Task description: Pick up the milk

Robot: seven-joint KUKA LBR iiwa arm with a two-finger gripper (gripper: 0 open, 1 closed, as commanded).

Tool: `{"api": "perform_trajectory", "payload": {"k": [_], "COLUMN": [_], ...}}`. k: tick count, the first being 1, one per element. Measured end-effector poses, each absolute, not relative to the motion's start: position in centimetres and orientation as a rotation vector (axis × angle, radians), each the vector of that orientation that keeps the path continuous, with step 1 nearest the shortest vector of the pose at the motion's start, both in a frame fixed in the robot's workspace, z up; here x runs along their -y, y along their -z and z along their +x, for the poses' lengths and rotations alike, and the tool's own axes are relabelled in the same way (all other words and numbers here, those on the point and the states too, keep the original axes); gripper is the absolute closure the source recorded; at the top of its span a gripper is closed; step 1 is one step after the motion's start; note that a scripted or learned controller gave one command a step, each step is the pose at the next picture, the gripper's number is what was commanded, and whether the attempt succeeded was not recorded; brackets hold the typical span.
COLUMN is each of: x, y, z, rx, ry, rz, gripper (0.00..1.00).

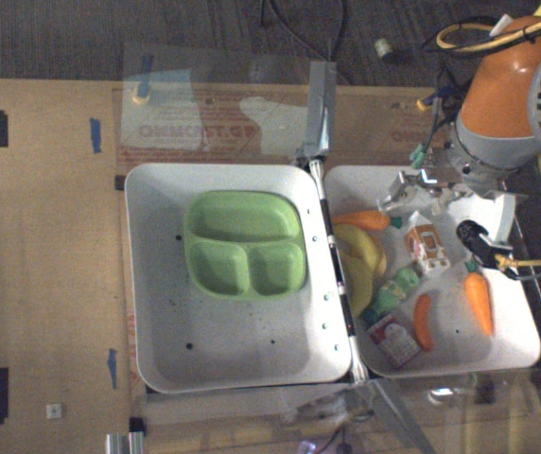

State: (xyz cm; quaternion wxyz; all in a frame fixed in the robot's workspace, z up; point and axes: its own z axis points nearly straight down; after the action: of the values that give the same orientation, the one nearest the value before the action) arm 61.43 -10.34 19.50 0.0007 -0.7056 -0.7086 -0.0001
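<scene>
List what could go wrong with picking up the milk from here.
1. The milk carton lies tight among clutter: a green packet, bananas and carrots could get nudged or grabbed instead.
2. The gripper hovers near the right bin's back wall, off to one side of the carton, so a straight descent may miss.

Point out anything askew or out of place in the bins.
Nothing spilled or damaged. The green tray sits slightly tilted in the left bin; the milk carton lies flat among the food jumbled in the right bin.
</scene>
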Motion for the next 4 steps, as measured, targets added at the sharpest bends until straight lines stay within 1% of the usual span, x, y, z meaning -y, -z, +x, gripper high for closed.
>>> {"api": "perform_trajectory", "payload": {"k": [1, 2, 3, 4], "x": [10.6, 17.5, 17.7, 18.2], "y": [-20.2, -8.8, -10.0, -10.7], "z": [58.9, 59.5, 59.6, 63.2], "rx": [2.368, 2.457, 2.459, 2.362], "ry": [0.0, 0.006, 0.009, 0.002], "rz": [-2.063, -1.969, -1.979, -2.077], "gripper": [0.0, 0.0, 1.0, 1.0]}}
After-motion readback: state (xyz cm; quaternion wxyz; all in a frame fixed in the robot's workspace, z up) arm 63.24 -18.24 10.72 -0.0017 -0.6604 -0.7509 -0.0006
